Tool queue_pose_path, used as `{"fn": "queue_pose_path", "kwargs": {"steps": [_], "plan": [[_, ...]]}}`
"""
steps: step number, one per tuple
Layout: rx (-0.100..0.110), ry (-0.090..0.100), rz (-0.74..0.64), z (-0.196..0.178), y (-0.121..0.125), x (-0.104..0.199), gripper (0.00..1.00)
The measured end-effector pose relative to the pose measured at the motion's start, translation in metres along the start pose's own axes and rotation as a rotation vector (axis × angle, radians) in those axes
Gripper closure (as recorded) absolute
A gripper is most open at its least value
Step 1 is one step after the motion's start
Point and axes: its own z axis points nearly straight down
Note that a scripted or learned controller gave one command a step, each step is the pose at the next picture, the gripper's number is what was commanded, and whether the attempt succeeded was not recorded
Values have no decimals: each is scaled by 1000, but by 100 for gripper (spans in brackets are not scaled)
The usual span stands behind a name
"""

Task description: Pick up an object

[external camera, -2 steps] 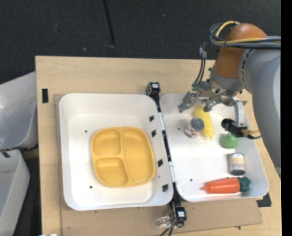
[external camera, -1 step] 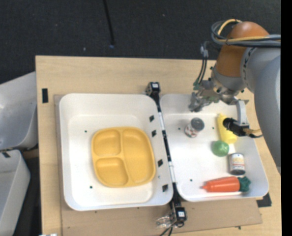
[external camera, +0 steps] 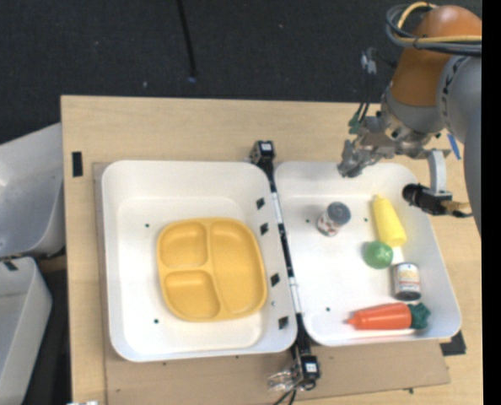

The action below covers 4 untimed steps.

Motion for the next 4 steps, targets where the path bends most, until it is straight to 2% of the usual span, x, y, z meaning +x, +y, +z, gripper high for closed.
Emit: {"fn": "queue_pose_path", "kwargs": {"steps": [1,2,4], "plan": [[2,0,-1,-40,1,-1,100],[6,-2,0,-11,1,-3,100],[6,0,-4,-16,-16,102,100]]}}
